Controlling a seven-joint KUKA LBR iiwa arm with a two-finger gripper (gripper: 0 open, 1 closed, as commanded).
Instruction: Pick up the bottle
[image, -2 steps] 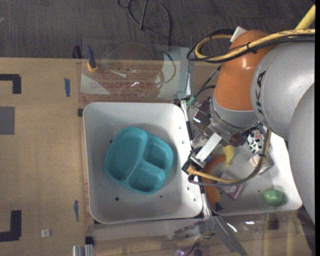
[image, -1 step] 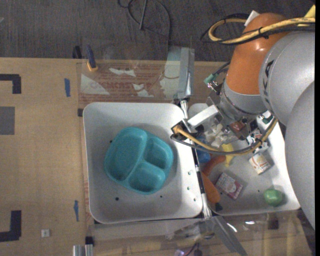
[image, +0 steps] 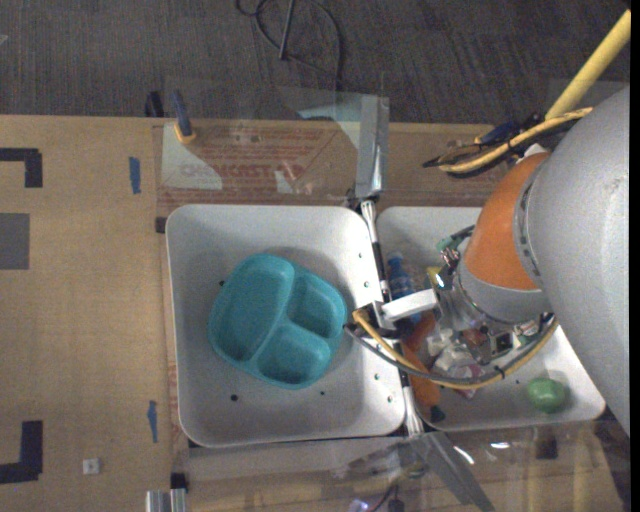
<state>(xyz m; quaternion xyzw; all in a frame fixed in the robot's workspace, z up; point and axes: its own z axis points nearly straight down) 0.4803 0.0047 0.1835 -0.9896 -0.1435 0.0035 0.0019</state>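
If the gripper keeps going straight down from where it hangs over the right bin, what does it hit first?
Probably the clutter under the wrist in the right bin: an orange object lies directly below the gripper, with the blue-capped bottle further left. Depth is unclear, and the arm hides the exact contact spot.

Illumination was even and moderate; white bins (image: 190, 250) showed mild glare, shadows were soft, and focus was slightly blurred.

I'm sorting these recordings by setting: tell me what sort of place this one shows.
Probably a robotics lab test bench. A grey arm with an orange band reaches over two white bins, one bearing a teal divided tray, on a bench marked with tape, with loose cables nearby.
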